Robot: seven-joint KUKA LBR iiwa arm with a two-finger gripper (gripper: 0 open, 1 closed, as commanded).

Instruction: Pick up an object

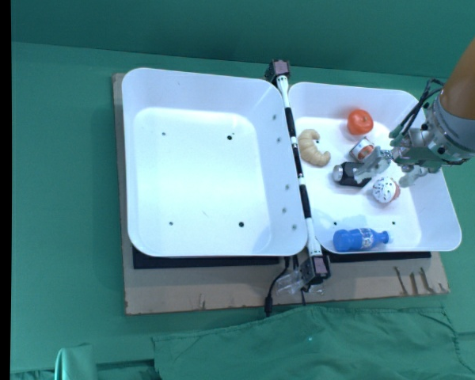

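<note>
The right bin (435,212) holds several small objects. An orange round fruit (360,122) lies at the back and a tan croissant (314,147) on the left. A small red and white can (362,149) sits beside a black object (348,174), with a white ball with red spots (385,189) near them. A blue bottle (360,239) lies at the front. My gripper (392,169) hangs open over the middle right of this bin, just above the ball and beside the can. Nothing is between its fingers.
The left bin (198,172) is a wide white tray with a few dark specks. A black and white divider rod (294,161) runs between the bins. Both rest on a cardboard sheet (222,287) on green cloth.
</note>
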